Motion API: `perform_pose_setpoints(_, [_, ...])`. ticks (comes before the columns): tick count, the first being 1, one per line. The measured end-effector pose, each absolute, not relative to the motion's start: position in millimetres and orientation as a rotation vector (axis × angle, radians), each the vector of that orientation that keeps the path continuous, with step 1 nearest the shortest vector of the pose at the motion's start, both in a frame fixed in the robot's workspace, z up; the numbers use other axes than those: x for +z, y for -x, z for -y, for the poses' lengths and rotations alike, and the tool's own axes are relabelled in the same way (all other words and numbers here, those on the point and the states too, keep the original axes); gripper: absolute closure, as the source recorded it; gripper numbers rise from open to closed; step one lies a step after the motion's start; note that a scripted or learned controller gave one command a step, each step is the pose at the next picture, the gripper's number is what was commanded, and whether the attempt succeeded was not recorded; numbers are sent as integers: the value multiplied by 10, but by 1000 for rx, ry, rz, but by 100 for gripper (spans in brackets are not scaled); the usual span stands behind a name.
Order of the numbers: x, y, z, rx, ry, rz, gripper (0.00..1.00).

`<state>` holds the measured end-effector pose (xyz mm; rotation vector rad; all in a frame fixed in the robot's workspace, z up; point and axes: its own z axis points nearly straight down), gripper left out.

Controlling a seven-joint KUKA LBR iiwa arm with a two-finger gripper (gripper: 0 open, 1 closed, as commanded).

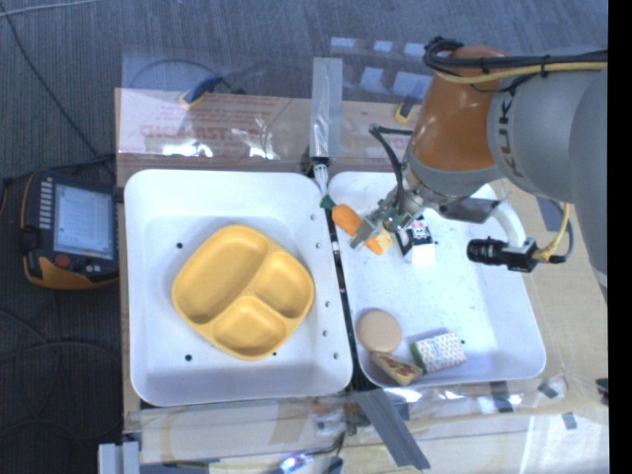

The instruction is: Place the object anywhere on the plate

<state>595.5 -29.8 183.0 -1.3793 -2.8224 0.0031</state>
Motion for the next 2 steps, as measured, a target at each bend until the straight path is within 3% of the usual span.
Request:
perform_pose_setpoints(1, [1831, -5956, 299, 2, 1380, 2822, 0])
perform_pose_setpoints(2, [1835, -5850, -653, 1, 1162, 2918, 0])
